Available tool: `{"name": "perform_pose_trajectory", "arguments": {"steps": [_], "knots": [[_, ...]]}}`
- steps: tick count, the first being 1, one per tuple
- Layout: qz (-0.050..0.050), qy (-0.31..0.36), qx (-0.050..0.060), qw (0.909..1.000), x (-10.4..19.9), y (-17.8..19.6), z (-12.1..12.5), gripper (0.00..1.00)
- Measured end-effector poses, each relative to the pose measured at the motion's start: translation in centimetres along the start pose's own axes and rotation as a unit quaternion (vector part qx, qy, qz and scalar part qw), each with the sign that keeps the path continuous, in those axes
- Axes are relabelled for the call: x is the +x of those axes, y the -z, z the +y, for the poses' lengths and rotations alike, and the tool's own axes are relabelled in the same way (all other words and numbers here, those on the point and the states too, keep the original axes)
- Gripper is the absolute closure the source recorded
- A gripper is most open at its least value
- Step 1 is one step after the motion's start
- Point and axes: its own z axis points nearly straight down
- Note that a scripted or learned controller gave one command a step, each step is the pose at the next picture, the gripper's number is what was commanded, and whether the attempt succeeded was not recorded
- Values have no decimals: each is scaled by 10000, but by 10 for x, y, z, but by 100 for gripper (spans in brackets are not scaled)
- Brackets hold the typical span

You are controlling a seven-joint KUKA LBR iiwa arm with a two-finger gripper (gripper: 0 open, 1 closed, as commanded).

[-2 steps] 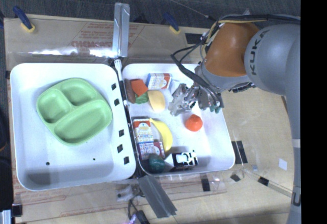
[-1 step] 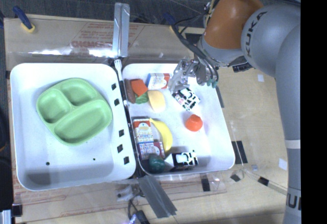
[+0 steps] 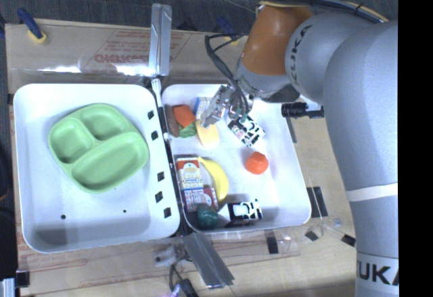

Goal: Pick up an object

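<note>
Right-hand shallow white bin [image 3: 292, 174]: holds the loose pieces.

Two-finger metal gripper [image 3: 218, 109]: low over the bin's far-left part, fingers [image 3: 211, 114] pointing toward the left wall. Whether they are spread or closed cannot be told at this size; nothing is clearly seen between them.

Pale yellow wedge-shaped block [image 3: 208, 134]: likeliest target, lying just beside and below the fingertips, toward the bin's near edge. Its long axis seems to run from far edge to near edge, narrower end toward the gripper, though the outline is soft.

Orange-red block [image 3: 183, 116]: touching the left wall, just left of the gripper.

Black-and-white patterned small block [image 3: 246, 130]: right of the gripper.

Round orange ball-like piece [image 3: 256, 163]: mid-bin, well apart from the gripper.

Judgement: a short drop toward the near edge would bring the fingers onto the wedge.
</note>
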Motion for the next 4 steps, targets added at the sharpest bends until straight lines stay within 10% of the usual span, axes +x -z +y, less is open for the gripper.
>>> {"name": "perform_pose_trajectory", "arguments": {"steps": [1,3,4], "knots": [[-54,1180,2,9930,23,99,-79,100],[0,-361,-3,9993,15,-37,-1,100],[-94,-267,-32,9996,29,116,-4,100]]}}
